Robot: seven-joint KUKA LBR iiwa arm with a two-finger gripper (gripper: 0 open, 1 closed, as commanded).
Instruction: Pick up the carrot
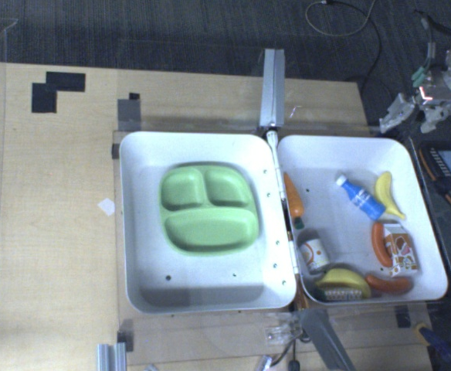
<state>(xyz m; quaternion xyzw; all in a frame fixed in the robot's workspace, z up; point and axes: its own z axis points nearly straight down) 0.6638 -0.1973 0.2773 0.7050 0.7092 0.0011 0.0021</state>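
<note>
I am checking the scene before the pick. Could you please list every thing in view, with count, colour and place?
bins: 2, white, side by side on the bench
tray: 1, green, three sections, in the left bin
carrot: 1, orange, right bin, along its left wall
bottle: 1, blue with white cap, right bin, centre
bananas: 2, yellow, one beside the bottle, one at the near wall
can: 1, small, white and brown, right bin, near left
sausages: 2, red-orange, right bin, near right
carton: 1, small, white and red, right bin, near right
hand: 1, grey, above the right bin's far right corner
</note>
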